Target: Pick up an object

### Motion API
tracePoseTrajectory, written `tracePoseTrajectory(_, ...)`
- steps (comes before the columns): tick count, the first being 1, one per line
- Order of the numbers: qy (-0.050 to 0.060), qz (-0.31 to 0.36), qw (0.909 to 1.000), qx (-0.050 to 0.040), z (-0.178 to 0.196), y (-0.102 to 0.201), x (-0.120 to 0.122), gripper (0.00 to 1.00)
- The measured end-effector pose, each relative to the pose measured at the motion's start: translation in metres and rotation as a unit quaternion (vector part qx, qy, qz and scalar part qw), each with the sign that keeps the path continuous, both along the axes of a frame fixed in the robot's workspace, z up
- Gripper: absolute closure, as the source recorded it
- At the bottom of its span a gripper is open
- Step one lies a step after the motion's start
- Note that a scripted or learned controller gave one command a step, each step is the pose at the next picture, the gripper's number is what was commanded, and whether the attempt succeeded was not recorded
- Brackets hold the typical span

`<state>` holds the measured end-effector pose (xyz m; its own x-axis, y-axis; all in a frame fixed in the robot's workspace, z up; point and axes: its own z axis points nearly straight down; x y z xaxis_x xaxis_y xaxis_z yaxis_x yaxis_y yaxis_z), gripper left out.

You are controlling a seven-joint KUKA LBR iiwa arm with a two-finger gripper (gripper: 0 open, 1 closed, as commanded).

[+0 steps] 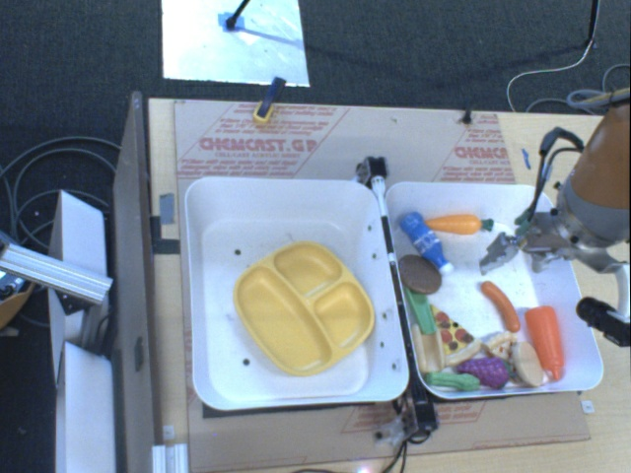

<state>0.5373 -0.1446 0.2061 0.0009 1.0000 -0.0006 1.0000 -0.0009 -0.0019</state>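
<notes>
My gripper (500, 251) hangs over the right bin (590, 294); its grip I cannot tell. Toy foods below: orange carrot (455, 224), blue bottle (424, 239), sausage (501, 305). Yellow tray (302, 306) in left bin (212, 294).

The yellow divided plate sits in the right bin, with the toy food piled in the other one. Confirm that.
Not quite. The camera view shows the yellow divided plate in the left bin. The toy food, such as the carrot and the blue bottle, lies in the right bin.
</notes>
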Motion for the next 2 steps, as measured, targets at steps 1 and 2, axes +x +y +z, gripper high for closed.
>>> tracePoseTrajectory(1,-0.001,0.0,1.0,0.0003,-0.019,-0.016,-0.016,0.0)
tracePoseTrajectory(2,-0.001,0.005,1.0,0.0015,-0.068,0.036,0.024,0.0)
